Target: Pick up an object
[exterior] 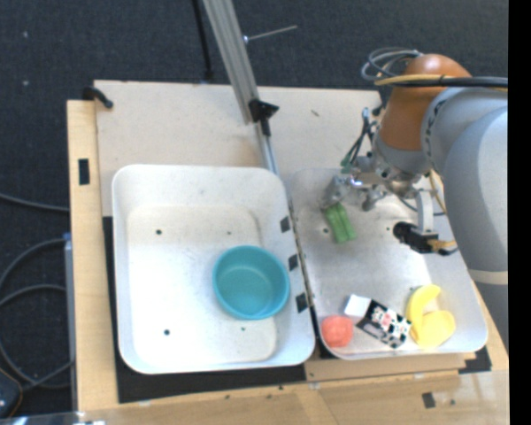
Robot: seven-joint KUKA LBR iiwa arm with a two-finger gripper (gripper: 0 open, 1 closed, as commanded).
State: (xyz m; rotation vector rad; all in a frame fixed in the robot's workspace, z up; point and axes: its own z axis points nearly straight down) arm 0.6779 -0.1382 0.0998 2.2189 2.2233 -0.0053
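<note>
The gripper (341, 193) hangs just above the green block (342, 224); whether its jaws are open cannot be told. It should descend straight, centred, before closing.

A pale wooden bench (173, 127) stands on dark speckled carpet (80, 25). Black cables (18, 264) loop over the carpet left of the bench; an aluminium post (230, 38) rises from the bench's far edge.
</note>
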